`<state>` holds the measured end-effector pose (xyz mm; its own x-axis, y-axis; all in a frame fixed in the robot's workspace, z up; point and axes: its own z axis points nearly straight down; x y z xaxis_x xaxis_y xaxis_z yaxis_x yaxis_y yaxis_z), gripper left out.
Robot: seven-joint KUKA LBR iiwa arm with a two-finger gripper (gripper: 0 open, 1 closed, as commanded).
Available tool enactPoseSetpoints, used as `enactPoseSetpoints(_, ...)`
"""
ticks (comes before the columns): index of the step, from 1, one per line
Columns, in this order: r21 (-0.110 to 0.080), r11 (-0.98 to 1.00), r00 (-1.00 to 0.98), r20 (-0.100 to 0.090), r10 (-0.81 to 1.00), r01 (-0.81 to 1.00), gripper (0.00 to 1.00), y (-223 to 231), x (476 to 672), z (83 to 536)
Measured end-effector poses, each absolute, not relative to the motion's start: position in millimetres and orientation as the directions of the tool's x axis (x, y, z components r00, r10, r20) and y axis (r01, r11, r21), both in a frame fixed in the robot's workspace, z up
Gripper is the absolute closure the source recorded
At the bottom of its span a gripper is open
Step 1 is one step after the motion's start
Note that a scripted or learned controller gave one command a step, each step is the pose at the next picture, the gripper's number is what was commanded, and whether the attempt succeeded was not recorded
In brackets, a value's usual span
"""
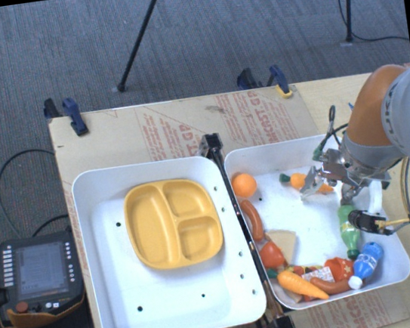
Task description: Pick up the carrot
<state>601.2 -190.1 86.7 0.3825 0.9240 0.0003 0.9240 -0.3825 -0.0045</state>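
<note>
A small orange carrot (297, 180) with a green tip lies near the back of the right bin (309, 220). My gripper (320, 179) is low over the carrot's right end, and a bit of orange shows just past it. A second, longer orange carrot-like piece (302, 285) lies at the bin's front edge. The gripper hides the spot where it meets the small carrot.
The right bin also holds an orange ball (244, 185), a sausage (254, 219), a bread slice (285, 243), a green bottle (349, 228), a blue bottle (367, 261) and red toys (335, 270). A yellow divided plate (174, 222) sits in the left bin (100, 251).
</note>
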Motion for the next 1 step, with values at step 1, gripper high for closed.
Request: enactPoseSetpoints(1,-0.004,-0.528,0.528,0.0,0.849,0.849,0.0,-189.7,634.0,87.6)
